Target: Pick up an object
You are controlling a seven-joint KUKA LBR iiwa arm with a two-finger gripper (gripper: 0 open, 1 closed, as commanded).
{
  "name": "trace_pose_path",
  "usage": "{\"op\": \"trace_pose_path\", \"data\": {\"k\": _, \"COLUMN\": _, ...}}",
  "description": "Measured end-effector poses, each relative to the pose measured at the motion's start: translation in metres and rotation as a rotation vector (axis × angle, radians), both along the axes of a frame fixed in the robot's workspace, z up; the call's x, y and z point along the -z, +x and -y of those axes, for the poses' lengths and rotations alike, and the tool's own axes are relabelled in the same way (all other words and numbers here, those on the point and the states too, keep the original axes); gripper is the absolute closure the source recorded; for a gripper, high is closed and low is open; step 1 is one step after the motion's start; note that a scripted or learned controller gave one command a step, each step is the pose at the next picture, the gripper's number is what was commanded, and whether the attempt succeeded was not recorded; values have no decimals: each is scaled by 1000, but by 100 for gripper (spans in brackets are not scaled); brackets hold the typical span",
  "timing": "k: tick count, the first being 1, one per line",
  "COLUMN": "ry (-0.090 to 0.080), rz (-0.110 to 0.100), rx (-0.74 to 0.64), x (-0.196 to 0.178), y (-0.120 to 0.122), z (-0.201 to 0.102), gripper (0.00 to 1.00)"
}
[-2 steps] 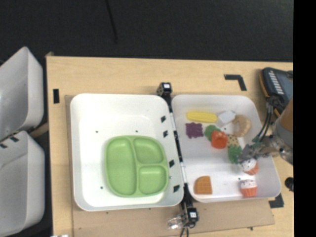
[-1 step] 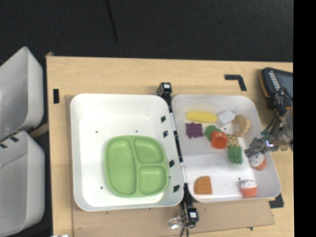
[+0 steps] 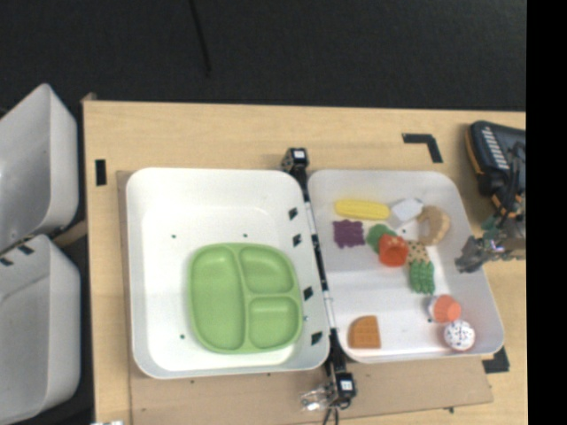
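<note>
Speckled white ball [image 3: 459,335] lies well below the claw [image 3: 472,257].

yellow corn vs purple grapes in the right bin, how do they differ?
Colour: the yellow corn is bright yellow, while the purple grapes are dark purple.
Shape: the corn is a long, tapered piece lying roughly left to right; the grapes are a short, blocky, lumpy cluster.
Place: the corn lies nearer the bin's far wall, the grapes just in front of it.
Both are toy food items lying loose in the right bin.
</note>
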State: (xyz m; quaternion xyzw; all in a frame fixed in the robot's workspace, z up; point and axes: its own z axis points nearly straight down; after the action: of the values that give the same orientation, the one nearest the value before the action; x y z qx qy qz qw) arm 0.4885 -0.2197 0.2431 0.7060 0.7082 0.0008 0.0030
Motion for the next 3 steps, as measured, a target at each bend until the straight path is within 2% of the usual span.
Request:
{"op": "trace_pose_path", "data": {"k": 1, "ry": 2, "rz": -3, "rx": -3, "x": -2, "y": 18, "z": -39, "gripper": 100}}
{"op": "trace_pose_path", "data": {"k": 3, "ry": 3, "rz": -3, "rx": -3, "x": 14, "y": 73, "z": -136, "gripper": 100}}
